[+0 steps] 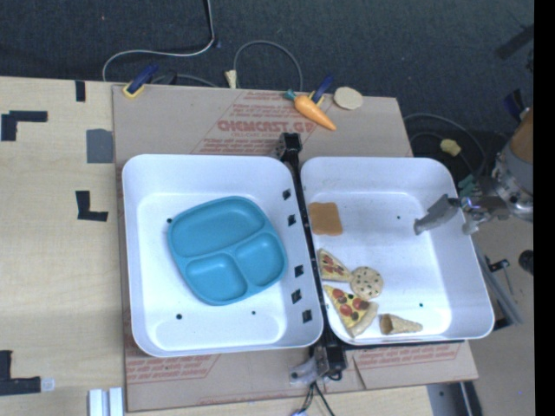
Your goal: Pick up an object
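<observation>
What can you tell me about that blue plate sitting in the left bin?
The blue divided plate is light blue, looks like smooth plastic, and has rounded corners. Raised ridges split it into three compartments: one large one across the top and two smaller ones below. It lies flat and right side up, turned somewhat askew, near the middle of the left white bin. It rests on the bin's floor, apart from the walls, with no food in it and nothing else touching it.
</observation>
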Robot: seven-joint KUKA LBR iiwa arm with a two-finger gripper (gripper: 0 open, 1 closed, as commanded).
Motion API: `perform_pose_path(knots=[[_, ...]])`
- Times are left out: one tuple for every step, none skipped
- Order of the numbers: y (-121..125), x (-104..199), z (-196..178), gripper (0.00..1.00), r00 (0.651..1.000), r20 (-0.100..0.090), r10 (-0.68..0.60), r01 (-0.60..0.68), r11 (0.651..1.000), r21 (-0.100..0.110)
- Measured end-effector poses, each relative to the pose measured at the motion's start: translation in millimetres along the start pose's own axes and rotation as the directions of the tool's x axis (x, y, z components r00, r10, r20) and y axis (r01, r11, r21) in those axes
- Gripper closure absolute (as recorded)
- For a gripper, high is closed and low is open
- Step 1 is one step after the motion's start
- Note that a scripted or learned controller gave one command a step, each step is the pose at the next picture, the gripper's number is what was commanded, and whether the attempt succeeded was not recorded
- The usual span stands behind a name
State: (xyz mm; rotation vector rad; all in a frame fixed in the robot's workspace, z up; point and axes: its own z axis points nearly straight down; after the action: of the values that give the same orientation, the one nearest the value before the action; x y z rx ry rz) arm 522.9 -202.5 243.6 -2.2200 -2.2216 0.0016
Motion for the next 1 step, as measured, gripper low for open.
perform_pose_path(knots=[[55.7, 72.2, 80.9, 0.00, 1.000, -0.002, -0.007, 0.007, 1.000, 0.002]])
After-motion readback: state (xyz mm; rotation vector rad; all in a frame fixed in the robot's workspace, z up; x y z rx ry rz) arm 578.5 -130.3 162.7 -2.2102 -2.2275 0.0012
